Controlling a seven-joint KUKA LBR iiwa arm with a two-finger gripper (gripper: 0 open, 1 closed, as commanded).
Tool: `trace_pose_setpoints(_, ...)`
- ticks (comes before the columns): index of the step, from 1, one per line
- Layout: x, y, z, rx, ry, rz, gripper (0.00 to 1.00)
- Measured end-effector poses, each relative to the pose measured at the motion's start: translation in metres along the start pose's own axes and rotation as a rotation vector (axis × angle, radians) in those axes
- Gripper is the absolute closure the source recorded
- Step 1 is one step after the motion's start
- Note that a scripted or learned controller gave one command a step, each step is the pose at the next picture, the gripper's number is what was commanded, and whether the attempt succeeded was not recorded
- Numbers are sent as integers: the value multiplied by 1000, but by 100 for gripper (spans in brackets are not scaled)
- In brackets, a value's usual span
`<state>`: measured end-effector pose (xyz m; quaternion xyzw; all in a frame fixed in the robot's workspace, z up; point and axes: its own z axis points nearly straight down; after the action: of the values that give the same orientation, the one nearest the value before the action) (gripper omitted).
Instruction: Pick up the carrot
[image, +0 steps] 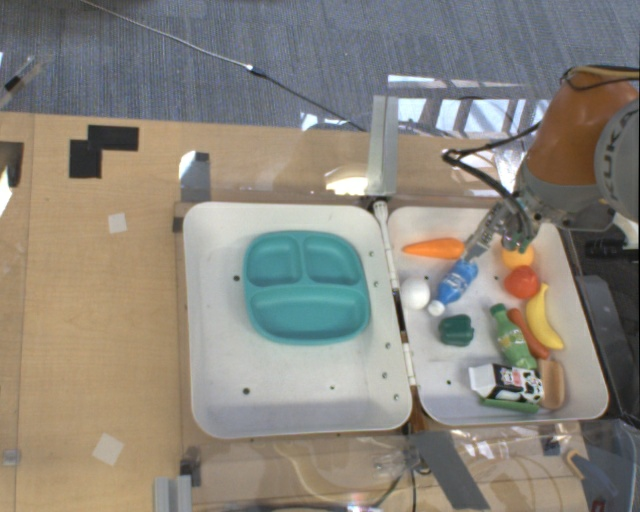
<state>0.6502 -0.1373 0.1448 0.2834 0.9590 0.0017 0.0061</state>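
The approach seems underway: the pincer (497, 236), its spread impossible to tell, hovers just right of the carrot (434, 248) and likely must shift left and descend.

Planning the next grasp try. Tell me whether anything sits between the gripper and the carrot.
Nothing visible does. The gripper hangs just right of the carrot's thick end, with bare bin floor between them. The blue bottle lies close below that gap, so a low approach might brush it.
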Motion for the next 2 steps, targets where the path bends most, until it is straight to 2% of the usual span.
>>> trace_pose_setpoints(1, 0, -2, 1, 2, 1, 2, 0)
trace_pose_setpoints(2, 24, 27, 56, 1, 1, 152, 0)
